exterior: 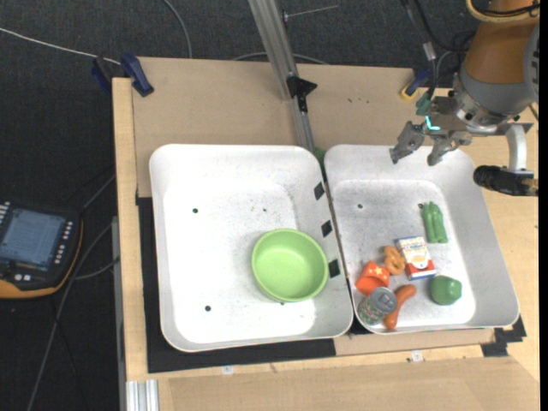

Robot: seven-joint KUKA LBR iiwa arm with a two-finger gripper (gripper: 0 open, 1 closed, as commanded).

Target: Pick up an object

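My gripper point(423, 149) hangs over the far rim of the right bin point(377, 187), its two fingers spread apart and open with nothing between them. Well below it, in the bin's near half, lie a green pepper-like stick point(434, 222), a small white and orange carton point(417, 256), an orange twisted piece point(394, 259), a red-orange pepper point(372, 274), a green round fruit point(445, 290), a grey tin point(377, 302) and a small sausage point(399, 305). A light green bowl point(289, 265) sits in the left bin point(197, 229).
A metal pole point(278, 50) slants up from between the bins. Blue clamps point(135, 74) hold the bench's far corners. A hand-held controller point(34, 247) lies off the bench at the left. Black clips point(325, 227) sit along the wall between the bins.
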